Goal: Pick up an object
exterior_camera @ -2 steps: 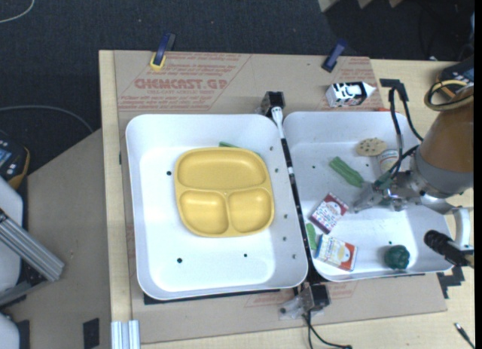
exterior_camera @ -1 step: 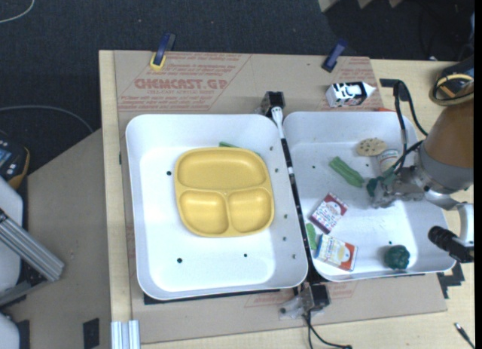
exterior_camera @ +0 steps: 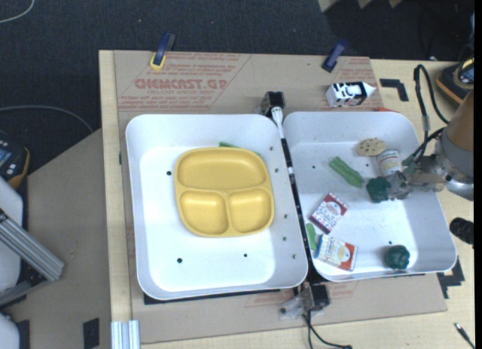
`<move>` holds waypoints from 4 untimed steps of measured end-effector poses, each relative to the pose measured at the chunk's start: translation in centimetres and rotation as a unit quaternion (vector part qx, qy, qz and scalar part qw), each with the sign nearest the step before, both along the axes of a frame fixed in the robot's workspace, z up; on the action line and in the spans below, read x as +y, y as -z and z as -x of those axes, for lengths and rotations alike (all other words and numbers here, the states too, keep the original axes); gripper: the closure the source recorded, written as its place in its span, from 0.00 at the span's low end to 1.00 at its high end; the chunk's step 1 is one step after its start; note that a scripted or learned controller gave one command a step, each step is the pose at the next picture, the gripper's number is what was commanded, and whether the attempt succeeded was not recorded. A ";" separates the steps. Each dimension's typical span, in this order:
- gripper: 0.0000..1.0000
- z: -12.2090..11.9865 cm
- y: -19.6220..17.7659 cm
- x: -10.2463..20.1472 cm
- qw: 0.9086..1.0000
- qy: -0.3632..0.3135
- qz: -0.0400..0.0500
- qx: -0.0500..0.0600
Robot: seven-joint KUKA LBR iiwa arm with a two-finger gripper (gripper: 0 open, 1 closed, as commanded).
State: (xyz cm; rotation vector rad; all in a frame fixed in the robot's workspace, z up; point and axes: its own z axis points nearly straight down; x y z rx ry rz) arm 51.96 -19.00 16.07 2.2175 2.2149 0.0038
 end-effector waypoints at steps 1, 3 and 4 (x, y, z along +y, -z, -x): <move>1.00 -0.4 -6.4 -0.3 1.000 -0.001 0.000 -0.001; 1.00 -2.3 -7.4 4.9 1.000 -0.004 -0.002 0.001; 1.00 -3.9 -7.4 9.2 1.000 -0.003 -0.002 0.002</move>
